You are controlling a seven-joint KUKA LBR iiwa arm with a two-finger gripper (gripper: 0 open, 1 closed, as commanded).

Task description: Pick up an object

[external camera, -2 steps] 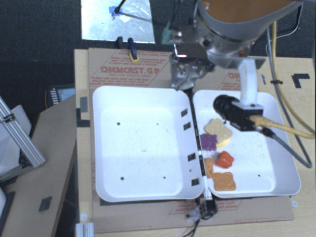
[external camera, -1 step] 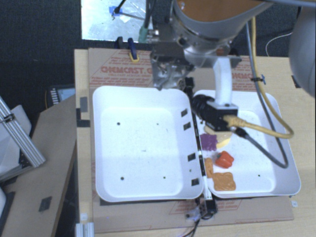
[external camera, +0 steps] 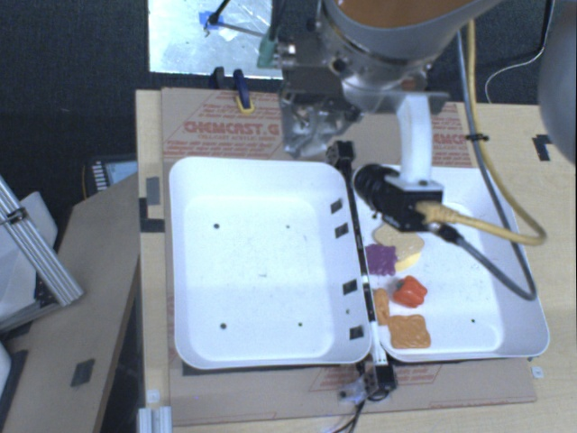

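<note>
The right bin (external camera: 505,323) holds a small cluster of toy items near its left wall. A purple piece (external camera: 380,259) lies beside a pale yellow piece (external camera: 406,246). In front of them sit a red-orange piece (external camera: 411,290), a thin orange strip (external camera: 381,305) and a flat tan-orange piece (external camera: 408,332). My gripper (external camera: 309,144) hangs from the big grey wrist over the back rim of the left bin, near the divider. It is behind and left of the cluster, apart from every item. Nothing shows in its grasp.
The left bin (external camera: 257,269) shows bare white floor. A black unit (external camera: 389,197) on a white bracket, trailing a yellow cable (external camera: 491,231) and a grey cable, hangs over the right bin's back left. Cardboard lies under both bins.
</note>
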